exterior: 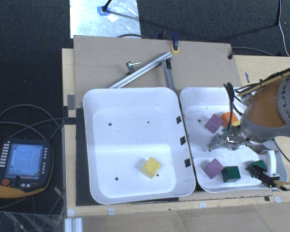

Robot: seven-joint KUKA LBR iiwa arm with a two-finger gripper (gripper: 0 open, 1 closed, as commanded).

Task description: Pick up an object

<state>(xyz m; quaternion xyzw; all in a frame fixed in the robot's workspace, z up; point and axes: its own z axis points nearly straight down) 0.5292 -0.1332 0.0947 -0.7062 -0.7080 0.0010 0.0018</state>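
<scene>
A wide wooden bench (203, 62) carries two shallow white plastic bins side by side. The left bin (135, 100), the larger in this view, holds a single yellow block (151, 167) near its front, tilted slightly on the floor of the bin. The right bin (195, 103) holds several small blocks: a purple cube (213, 123) toward the back, an orange block (228, 118) just beside it and partly hidden by the arm, a second purple cube (213, 168) near the front, and a dark green cube (230, 173) touching that one's right side. The grey arm with its orange band (268, 105) reaches in from the right over this bin. Its metal two-finger gripper (217, 142) sits low between the two purple cubes; whether its jaws are apart or together cannot be told from here, and no block is seen between them. A handheld control pendant (21, 166) lies on the dark floor to the left.
</scene>
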